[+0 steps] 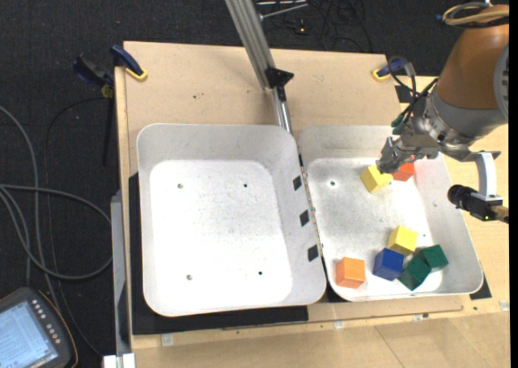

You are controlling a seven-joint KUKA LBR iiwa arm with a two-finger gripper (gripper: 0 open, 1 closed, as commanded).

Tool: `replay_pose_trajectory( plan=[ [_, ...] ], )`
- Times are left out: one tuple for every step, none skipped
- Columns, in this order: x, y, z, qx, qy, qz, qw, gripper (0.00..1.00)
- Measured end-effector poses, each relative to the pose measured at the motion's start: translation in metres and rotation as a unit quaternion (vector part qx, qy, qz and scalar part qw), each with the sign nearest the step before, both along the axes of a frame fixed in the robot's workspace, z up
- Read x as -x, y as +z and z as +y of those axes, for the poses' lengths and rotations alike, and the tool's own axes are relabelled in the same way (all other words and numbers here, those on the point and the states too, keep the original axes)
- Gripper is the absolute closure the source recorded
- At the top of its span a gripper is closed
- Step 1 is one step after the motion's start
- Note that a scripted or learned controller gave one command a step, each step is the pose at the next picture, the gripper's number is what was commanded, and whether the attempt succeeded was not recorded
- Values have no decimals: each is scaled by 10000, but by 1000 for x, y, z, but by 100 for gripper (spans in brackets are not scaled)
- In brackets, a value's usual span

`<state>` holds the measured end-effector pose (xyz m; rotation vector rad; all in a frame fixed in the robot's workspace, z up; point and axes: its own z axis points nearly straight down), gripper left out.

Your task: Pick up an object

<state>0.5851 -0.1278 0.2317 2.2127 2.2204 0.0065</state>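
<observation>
My gripper point(393, 158) hangs low over the far part of the right bin point(340, 213), reaching in from the right. A yellow block point(375, 178) lies tilted just below and to the left of it, touching or nearly touching its tip. A small red block point(404, 170) sits right beside the gripper on its near right side, partly hidden by it. Whether either block is gripped is not visible from this angle.
At the right bin's near end lie an orange cube point(350, 271), a blue cube point(388, 264), a second yellow cube point(402, 238) and two green blocks point(435, 256) point(415, 273). The left bin point(162, 148) adjoins it. A metal pole point(247, 23) slants above the bins' far side.
</observation>
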Motion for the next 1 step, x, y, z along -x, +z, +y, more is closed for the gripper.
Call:
replay_pose_trajectory(
  plan=[
    [-1, -4, 0, -2, 0, 29, 10000, 100]
  ],
)
